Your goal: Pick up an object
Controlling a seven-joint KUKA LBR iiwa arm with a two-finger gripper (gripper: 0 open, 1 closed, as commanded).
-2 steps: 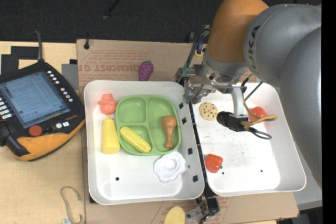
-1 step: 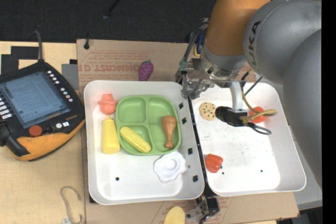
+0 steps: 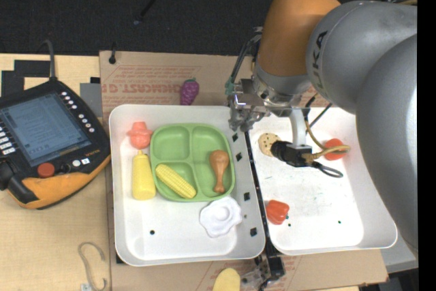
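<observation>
My gripper point(image 3: 240, 118) hangs low over the divider between the two bins, at the back edge near the green plate's far right corner. I see nothing between its fingers. The left bin point(image 3: 129, 228) holds a green divided plate point(image 3: 178, 145) with a corn cob point(image 3: 176, 180) and a chicken drumstick point(image 3: 219, 169). Beside the plate lie a yellow bottle point(image 3: 142, 176), a pink toy point(image 3: 139, 135) and a white fried egg point(image 3: 220, 217). In the right bin point(image 3: 340, 228) are a cookie point(image 3: 266, 143), a red pepper point(image 3: 277, 212) and a red-orange piece point(image 3: 334, 148).
A purple grape bunch point(image 3: 189, 90) lies on the cardboard behind the left bin. A teach pendant point(image 3: 48, 140) sits at the left of the bench. A yellow object point(image 3: 227, 279) rests below the bins' front edge. The big arm covers the right bin's back right.
</observation>
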